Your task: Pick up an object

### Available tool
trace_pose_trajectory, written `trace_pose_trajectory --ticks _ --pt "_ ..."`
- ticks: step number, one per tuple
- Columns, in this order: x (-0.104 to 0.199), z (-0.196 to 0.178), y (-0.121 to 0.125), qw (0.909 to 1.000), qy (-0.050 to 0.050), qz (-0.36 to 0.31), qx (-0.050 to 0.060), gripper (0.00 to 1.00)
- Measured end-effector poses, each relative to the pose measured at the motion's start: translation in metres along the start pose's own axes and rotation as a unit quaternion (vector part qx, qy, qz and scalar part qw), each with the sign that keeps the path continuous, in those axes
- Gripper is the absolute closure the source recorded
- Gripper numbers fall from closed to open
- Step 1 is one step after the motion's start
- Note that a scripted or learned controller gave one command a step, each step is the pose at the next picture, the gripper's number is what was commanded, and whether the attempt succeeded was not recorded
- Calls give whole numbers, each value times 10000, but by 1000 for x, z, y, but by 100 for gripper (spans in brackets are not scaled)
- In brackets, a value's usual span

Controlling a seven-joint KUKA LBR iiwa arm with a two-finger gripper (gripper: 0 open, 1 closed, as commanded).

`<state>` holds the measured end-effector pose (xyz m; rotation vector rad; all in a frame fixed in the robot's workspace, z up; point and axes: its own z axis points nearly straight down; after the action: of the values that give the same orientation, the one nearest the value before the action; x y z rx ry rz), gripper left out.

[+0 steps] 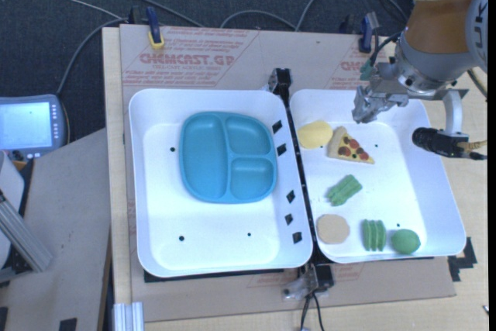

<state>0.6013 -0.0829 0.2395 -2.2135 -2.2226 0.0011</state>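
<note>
Camera view, taken from the near edge outward: along the front of the right-hand shallow white bin (434,190) are seen a round green ball-shaped toy (405,241), a ribbed green toy vegetable (374,235) and a flat tan disc like a biscuit (333,229). Further in, a knobbly green toy pod (343,190) is laid on a slant. Beyond it, a wedge-shaped toy pizza slice with red spots (349,146) is found, with a rounded yellow toy piece (314,134) just beside it on the left. In the left-hand white bin (155,190) a blue divided plastic tray (229,156) is carried. Both bins are borne by the brown board worktop (116,74).

The claw (366,111) is hung over the far part of the right bin. The pizza slice is judged the nearest candidate: it lies just nearer the camera than the claw and slightly to its left, its long axis running roughly left to right. Nothing is seen between the fingers; whether they are parted or closed cannot be told at this angle.
</note>
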Motion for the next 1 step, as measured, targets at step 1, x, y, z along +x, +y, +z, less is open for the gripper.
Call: trace_pose_trajectory --ticks 1 --pt "53 12 -24 10000 3 -7 7 100"
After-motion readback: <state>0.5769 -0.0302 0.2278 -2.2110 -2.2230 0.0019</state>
